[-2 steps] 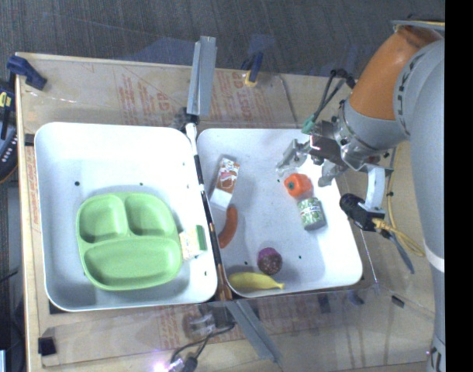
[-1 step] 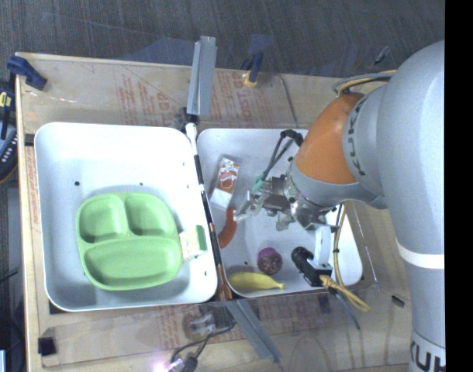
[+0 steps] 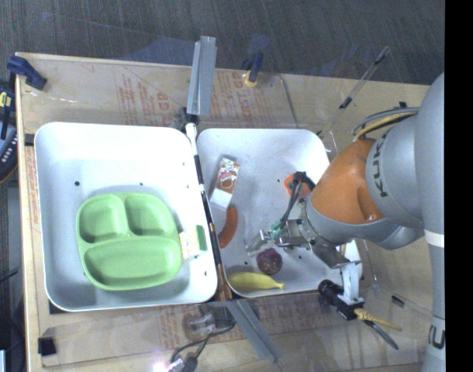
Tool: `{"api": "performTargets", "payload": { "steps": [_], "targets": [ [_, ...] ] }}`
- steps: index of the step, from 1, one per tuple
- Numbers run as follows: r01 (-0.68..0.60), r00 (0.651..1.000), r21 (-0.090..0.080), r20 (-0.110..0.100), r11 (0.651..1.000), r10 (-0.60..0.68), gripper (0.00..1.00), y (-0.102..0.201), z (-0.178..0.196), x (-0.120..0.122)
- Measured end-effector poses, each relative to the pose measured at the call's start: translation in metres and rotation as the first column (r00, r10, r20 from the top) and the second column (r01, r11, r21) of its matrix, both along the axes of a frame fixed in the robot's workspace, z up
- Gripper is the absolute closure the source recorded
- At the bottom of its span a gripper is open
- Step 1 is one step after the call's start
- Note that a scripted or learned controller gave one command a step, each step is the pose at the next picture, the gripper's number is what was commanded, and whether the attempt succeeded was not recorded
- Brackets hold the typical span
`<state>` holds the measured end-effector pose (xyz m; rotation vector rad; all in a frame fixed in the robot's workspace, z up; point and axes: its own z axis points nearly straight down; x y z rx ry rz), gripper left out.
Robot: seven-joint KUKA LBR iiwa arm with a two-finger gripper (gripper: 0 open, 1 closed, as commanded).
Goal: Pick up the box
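From my seat, nearest the lower edge of the view lies the yellow banana (image 3: 256,282), along the near wall of the right-hand shallow white bin (image 3: 260,142). Just behind it sits a dark red round fruit (image 3: 271,262), and the tool (image 3: 277,237) hovers right above that fruit, low in the bin; I cannot tell how it is set, since the metalwork there blurs together. Nothing shows as pinched in it.

The thing I want, the small red-and-white carton box (image 3: 226,175), lies further back and to the left, close to the wall the two bins share, tilted with its long side running near to far. To take it well, I judge the tool should lift clear of the fruit, travel left and away, then come down square across the box's short width.

What crowds it: a reddish-brown sausage-shaped item (image 3: 229,225) lies just nearer than the box, and a small white block (image 3: 220,200) sits between them, touching or nearly so. The dividing wall leaves little room on the box's left side, so I would mind the clearance there.

In the left white bin (image 3: 58,142) rests a green divided plastic tray (image 3: 129,240), well apart. Blue clamps (image 3: 254,68) grip the far edge of the wooden tabletop (image 3: 105,84).
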<state>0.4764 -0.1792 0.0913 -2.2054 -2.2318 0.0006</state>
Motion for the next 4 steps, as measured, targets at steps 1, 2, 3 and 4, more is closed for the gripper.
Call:
{"api": "performTargets", "payload": {
  "steps": [1,2,3,4],
  "targets": [
    [-0.048,0.999,-0.023,0.024,0.999,0.048,0.00,0.063,0.010,0.070],
    [-0.102,0.995,-0.001,0.000,0.995,0.102,0.00,0.060,0.000,0.017],
    [0.070,0.998,-0.002,0.001,0.998,-0.070,0.00,0.052,0.006,0.090],
    [0.065,0.998,0.002,-0.022,0.998,-0.065,0.00,0.012,-0.001,0.176]
  ]
}}
